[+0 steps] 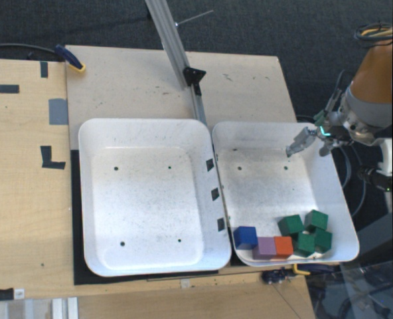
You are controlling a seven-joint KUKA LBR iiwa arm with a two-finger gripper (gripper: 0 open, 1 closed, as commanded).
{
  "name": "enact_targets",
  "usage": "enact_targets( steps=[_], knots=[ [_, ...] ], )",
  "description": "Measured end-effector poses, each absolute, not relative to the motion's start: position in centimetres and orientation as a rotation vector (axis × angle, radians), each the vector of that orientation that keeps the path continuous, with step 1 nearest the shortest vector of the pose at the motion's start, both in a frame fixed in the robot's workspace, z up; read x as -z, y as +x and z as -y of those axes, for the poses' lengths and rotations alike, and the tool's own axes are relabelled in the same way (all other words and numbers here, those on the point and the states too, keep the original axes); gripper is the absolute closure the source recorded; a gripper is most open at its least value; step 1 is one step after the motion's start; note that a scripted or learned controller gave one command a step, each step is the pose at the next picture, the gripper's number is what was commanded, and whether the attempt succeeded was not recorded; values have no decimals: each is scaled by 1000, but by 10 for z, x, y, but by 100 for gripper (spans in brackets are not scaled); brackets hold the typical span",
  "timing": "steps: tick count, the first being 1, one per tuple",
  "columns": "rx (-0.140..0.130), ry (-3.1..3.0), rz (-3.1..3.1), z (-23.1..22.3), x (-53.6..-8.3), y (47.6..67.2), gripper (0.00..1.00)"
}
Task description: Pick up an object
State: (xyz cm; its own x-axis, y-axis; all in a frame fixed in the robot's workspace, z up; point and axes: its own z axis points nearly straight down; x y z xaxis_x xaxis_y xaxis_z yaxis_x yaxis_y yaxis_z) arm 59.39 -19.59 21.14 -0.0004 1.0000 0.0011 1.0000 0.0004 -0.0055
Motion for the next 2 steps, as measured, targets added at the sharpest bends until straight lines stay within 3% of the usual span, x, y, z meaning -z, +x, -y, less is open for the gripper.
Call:
enact_targets(
  steps=[1, 2],
  knots=[
    [-2, -2219, 2223, 196, -214, 595, 0],
    [-7, -2215, 2220, 195, -152, 601, 0]
  ],
)
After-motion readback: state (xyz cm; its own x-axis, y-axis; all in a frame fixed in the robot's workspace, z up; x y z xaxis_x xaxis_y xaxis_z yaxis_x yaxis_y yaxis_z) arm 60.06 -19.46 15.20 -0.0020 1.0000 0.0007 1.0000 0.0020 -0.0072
